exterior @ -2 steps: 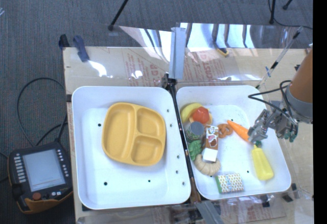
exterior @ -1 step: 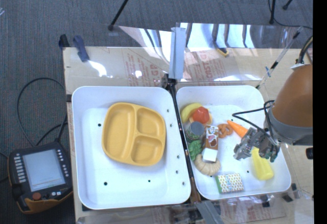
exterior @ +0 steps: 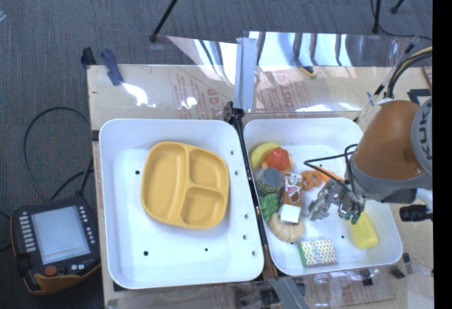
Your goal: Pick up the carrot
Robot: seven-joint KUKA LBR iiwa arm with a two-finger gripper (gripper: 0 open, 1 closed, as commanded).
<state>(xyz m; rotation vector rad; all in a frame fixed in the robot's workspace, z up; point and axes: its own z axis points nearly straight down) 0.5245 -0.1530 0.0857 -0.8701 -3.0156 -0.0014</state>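
Orange carrot partly hidden behind gripper.

A wooden bench bears two white bins side by side.

A divided plate lies in the left bin, while the carrot lies in the right bin among other toy foods, just behind the gripper.

The arm reaches in from the right, its end effector angled down-left.
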